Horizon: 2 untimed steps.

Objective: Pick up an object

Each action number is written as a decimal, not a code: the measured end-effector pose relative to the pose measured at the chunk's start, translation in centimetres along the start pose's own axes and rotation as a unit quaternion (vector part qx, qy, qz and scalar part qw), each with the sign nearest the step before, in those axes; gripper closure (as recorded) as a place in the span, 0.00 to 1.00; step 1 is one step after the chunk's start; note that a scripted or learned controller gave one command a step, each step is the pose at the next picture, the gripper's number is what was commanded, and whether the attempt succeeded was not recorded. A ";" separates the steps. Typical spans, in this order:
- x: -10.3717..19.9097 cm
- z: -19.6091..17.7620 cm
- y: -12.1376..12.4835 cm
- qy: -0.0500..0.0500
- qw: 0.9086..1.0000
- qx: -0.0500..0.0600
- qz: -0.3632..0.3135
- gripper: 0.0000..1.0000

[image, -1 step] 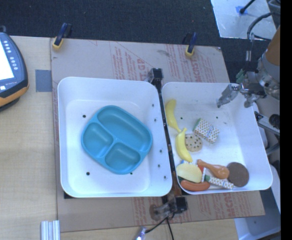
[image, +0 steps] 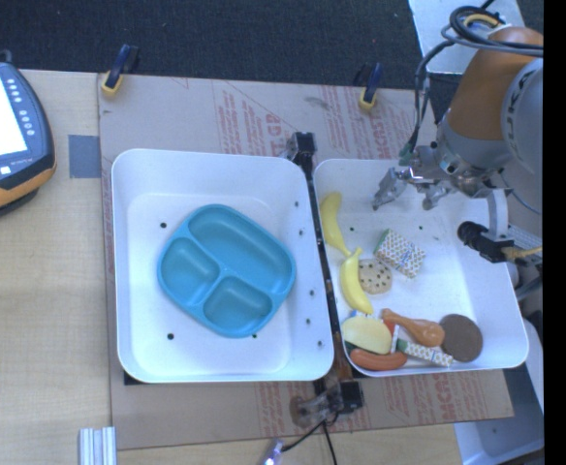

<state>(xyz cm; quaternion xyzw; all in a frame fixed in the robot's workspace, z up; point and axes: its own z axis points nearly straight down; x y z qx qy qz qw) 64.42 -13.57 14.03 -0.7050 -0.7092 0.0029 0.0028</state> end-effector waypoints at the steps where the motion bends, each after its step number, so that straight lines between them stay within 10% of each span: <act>1: -0.3 4.9 1.2 0.000 1.000 0.001 -0.001 0.00; 2: -6.8 4.0 1.2 0.000 1.000 -0.003 0.002 0.00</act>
